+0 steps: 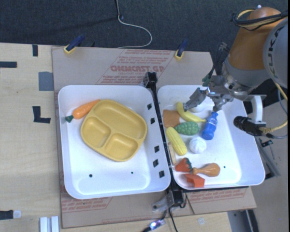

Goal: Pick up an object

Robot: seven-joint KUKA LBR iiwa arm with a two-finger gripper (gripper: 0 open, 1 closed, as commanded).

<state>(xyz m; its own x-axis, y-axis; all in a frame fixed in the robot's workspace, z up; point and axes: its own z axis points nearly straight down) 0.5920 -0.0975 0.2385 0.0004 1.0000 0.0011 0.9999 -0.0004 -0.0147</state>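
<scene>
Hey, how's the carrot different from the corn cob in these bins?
The carrot is orange with a green stem end; the corn cob is yellow. The carrot lies in the left bin against the yellow tray; the corn cob lies in the right bin among other toys. Both are long toy foods lying flat.

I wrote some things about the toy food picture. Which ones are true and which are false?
1. The carrot lies in the left bin beside the yellow tray. True.
2. The yellow tray is full of toy food. False: its compartments hold nothing.
3. The blue bottle is in the right bin. True.
4. The corn cob lies in the left bin. False: it is in the right bin, near the divider.
5. The gripper hangs over the right bin, near the banana. True.
6. The white ball sits on the yellow tray. False: it is in the right bin.
</scene>
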